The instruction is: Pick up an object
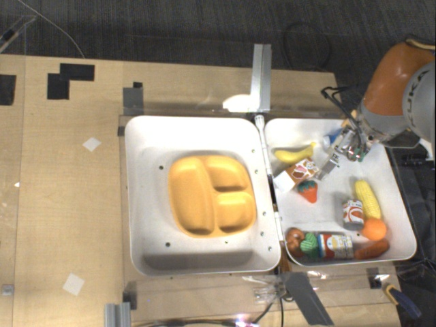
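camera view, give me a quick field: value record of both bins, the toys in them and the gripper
left bin: holds a yellow divided tray
right bin: holds toy food
upper part: banana, small box, strawberry
right side: corn cob, can, orange
front edge: bottle, sausage, lying down
gripper: over the right bin's upper part, beside the small box, holding nothing that shows
arm: enters from the right

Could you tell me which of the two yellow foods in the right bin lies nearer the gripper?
The banana, just left of the gripper; the corn cob lies farther down.
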